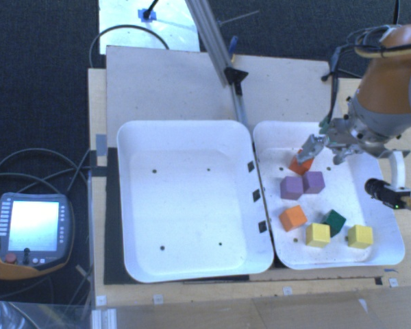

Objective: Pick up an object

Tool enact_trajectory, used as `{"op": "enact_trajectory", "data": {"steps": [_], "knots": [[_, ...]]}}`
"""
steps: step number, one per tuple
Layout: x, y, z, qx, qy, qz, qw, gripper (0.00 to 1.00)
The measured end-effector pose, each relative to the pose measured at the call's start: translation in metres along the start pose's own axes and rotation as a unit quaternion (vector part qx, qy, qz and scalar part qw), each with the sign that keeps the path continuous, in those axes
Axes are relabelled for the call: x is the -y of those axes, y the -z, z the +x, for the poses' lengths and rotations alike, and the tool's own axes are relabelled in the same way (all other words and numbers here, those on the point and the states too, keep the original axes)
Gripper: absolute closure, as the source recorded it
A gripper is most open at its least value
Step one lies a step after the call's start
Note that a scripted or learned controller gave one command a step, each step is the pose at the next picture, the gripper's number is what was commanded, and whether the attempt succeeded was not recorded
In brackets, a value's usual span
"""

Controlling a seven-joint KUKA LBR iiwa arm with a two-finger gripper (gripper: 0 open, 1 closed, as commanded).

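Observation:
My gripper [327, 151] hangs over the back part of the right bin [390, 252], its two fingers spread open with nothing between them. The left fingertip [311, 147] is just above a red-orange block [300, 165], which lies on the bin floor and is partly covered by that finger. In front of it two purple blocks [292, 187] [314, 181] sit side by side. Nearer the front lie an orange block [293, 217], a green block [335, 221] and two yellow blocks [318, 234] [360, 236].
The left bin [127, 184] adjoins the right bin, with black clips [255, 195] along the shared wall. A slanted metal pole [212, 29] ends at the back between the bins. A black fitting [383, 192] sits at the right bin's edge. A teach pendant [27, 235] lies far left.

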State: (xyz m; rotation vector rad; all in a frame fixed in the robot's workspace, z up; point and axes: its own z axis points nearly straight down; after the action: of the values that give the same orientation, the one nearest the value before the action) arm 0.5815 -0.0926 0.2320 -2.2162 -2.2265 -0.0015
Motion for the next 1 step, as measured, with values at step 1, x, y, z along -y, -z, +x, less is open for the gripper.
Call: {"op": "enact_trajectory", "data": {"steps": [1], "knots": [[-0.0001,0.0003,0.0000,0.000,-0.001,-0.001,1.0000,0.00]]}}
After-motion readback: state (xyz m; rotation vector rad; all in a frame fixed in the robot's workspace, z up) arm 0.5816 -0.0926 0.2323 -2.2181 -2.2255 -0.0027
